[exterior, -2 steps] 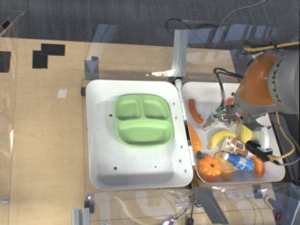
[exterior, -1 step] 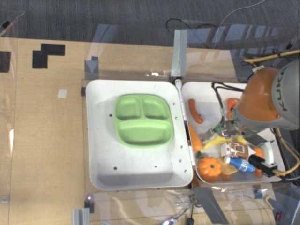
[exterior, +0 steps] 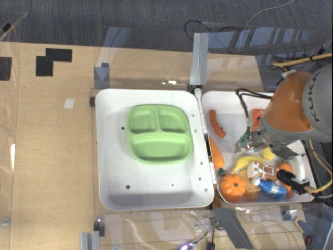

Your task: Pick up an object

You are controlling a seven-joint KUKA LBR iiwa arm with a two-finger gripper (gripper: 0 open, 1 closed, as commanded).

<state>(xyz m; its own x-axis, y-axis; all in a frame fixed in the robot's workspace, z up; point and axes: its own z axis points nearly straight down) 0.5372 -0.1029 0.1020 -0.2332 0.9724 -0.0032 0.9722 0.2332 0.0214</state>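
Arm low over the right bin point(exterior: 229, 100); gripper point(exterior: 253, 142) among toys, above the banana point(exterior: 242, 163). Pumpkin point(exterior: 232, 187), carrot point(exterior: 216, 154), sausage point(exterior: 217, 124) nearby. Green divided plate point(exterior: 158, 133) in left bin point(exterior: 112, 155).

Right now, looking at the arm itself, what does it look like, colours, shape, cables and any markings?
The arm is a rounded grey body with a broad orange band and part of dark KUKA lettering on its side. A black cable loops beside it. The gripper at its tip is a small dark and metallic assembly.
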